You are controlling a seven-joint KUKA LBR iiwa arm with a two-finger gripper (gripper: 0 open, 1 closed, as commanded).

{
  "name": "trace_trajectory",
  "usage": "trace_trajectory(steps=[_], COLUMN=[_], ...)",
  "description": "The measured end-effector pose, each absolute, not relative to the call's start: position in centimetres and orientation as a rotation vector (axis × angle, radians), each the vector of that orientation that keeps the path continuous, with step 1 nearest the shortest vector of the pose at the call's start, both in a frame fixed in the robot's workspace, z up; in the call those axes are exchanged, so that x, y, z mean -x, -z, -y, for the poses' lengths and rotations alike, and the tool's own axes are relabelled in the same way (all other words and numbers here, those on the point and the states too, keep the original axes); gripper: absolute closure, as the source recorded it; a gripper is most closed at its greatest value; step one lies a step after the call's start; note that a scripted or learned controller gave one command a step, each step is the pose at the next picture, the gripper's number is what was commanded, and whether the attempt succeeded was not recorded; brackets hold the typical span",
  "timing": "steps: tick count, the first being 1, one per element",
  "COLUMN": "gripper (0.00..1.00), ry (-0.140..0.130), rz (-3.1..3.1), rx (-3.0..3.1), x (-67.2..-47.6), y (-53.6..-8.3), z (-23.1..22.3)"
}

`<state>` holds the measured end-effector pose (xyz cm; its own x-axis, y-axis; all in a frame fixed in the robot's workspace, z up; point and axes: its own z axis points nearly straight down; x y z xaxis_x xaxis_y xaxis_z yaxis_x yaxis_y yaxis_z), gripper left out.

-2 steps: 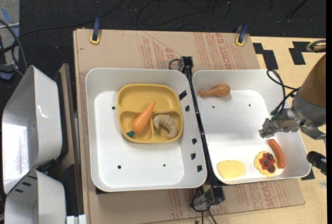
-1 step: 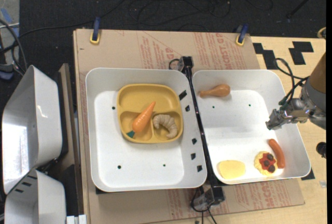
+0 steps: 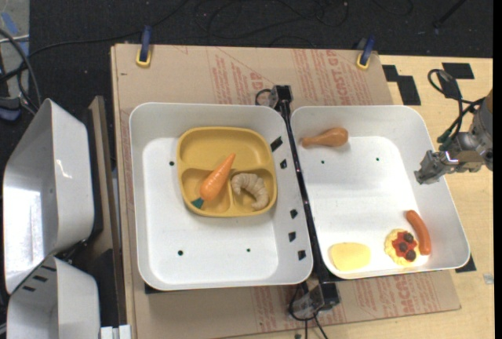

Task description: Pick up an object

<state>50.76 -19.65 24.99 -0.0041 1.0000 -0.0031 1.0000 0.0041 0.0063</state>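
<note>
The right bin [image 3: 369, 196] holds a brown chicken drumstick [image 3: 326, 139] near its far edge. At its near right lie a red sausage [image 3: 418, 231], a small pizza slice with dark toppings [image 3: 402, 246] and a pale yellow oval piece [image 3: 349, 256]. In the left bin [image 3: 157, 243] a yellow divided plate [image 3: 196, 149] carries an orange carrot [image 3: 217, 177] and a pale shrimp [image 3: 251, 188]. My gripper [image 3: 433, 167] hangs at the right bin's right rim, above and beyond the sausage, with nothing seen between its fingers.
A black divider with cables [image 3: 292, 173] runs between the two bins. White containers [image 3: 43, 196] stand off the bench at the left. Yellow clamps [image 3: 143, 55] pin the cardboard sheet at the back.
</note>
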Motion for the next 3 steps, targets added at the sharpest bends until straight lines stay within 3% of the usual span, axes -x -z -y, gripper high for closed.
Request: trace_trajectory(steps=[3], gripper=[1.00], ry=[-0.001], rz=[-2.231], rx=[-2.214], x=[-51.3], y=[-21.7], z=[4.2])
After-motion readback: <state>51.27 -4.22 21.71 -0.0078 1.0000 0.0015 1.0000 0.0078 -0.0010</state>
